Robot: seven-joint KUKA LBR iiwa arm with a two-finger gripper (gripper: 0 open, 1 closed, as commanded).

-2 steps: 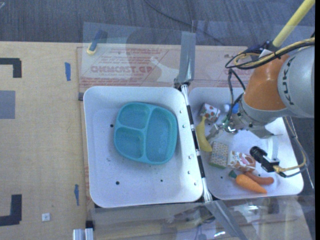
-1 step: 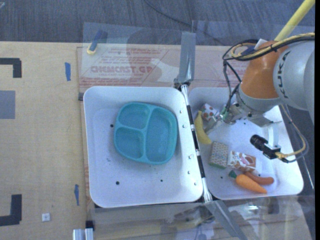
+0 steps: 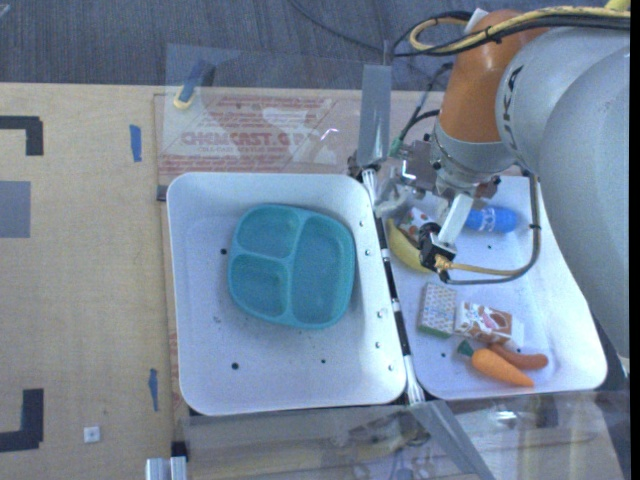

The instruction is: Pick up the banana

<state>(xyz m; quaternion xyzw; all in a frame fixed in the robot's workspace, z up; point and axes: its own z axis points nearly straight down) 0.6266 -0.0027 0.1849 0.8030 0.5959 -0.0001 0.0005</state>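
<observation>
Banana [image 3: 402, 251], yellow and curved, half hidden beneath jaws of unclear opening.

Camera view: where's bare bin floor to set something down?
Left bin: bare strip below the teal plate, and a narrower one to the plate's view-left. Right bin: one bare patch between blue bottle and carrot, toward the right wall. Crowded along its left side: gripper over banana, then packets.
</observation>
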